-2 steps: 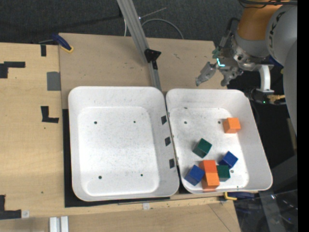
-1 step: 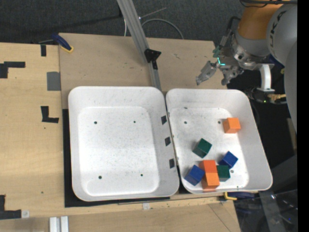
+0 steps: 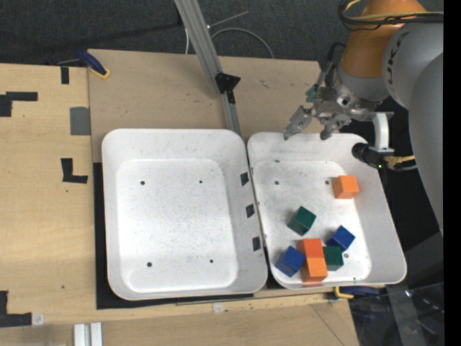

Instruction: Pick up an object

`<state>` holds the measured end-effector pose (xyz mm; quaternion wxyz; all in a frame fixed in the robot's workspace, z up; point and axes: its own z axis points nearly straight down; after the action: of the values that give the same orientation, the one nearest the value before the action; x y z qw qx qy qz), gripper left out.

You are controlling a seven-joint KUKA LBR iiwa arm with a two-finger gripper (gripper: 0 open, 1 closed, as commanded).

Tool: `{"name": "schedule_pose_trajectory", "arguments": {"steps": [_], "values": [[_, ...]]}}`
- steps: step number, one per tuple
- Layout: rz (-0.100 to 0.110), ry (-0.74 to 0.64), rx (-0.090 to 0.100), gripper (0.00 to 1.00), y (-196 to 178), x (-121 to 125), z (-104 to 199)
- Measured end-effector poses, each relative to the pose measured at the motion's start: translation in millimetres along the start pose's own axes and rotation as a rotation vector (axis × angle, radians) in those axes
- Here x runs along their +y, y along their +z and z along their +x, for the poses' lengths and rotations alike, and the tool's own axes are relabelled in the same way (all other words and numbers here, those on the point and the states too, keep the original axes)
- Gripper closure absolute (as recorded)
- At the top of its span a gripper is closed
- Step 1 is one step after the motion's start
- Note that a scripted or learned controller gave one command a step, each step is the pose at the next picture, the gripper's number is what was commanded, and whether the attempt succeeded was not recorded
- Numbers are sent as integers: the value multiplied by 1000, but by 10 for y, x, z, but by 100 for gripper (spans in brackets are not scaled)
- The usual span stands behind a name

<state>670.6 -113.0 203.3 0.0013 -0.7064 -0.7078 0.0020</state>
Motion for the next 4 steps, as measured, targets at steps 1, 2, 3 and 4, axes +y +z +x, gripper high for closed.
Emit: {"name": "schedule_pose_trajectory", "arguments": {"steps": [1,2,3,4], "values": [[1,1,0,0,460,-48,-43],[2,1,0,0,956,-32,-123],[-4,-1,0,100,818,-13,-110],[-8,0,1,100,295,-79,-31]]}}
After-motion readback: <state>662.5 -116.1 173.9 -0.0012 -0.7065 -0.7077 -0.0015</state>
